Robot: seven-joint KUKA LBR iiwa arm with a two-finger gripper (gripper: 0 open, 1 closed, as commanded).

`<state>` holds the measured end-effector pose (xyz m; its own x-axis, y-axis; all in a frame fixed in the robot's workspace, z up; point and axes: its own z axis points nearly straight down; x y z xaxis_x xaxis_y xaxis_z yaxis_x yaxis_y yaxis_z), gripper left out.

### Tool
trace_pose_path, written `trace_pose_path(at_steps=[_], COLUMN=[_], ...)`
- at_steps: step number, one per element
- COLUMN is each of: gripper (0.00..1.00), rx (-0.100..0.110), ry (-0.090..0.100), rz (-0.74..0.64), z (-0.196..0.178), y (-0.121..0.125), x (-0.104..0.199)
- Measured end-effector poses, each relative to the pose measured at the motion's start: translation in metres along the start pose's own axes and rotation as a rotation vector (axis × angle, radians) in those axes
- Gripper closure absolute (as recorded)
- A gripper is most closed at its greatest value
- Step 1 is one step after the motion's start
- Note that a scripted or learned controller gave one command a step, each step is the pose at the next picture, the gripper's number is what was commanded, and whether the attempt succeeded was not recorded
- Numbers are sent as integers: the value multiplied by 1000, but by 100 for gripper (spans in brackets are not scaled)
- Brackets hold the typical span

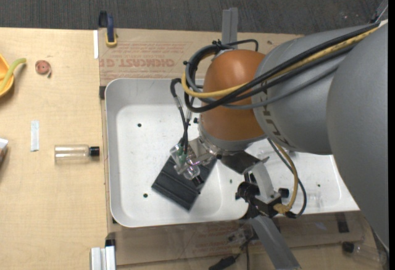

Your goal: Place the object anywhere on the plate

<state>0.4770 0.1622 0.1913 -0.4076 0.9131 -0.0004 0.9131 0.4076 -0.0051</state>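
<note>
Object: I'm seeing a black block lying in the white bin, lower centre of frame.
Gripper: sitting right over block's upper end; grip can't tell.
Writing: cardboard upper centre, red print, unreadable.

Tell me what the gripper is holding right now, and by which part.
It cannot be told. The gripper is down on the upper right end of a flat black object lying in the white bin, but no grasp is visible.
</note>
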Motion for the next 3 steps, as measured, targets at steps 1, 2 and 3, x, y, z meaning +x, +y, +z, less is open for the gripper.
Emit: trace_pose_path(at_steps=[1,2,3], gripper=[0,0,0], rx=[-1,-5,-7], ry=[0,-2,-5], rz=[0,-288,-677], z=[0,-198,-251], y=[0,-8,17], x=[0,-55,-139])
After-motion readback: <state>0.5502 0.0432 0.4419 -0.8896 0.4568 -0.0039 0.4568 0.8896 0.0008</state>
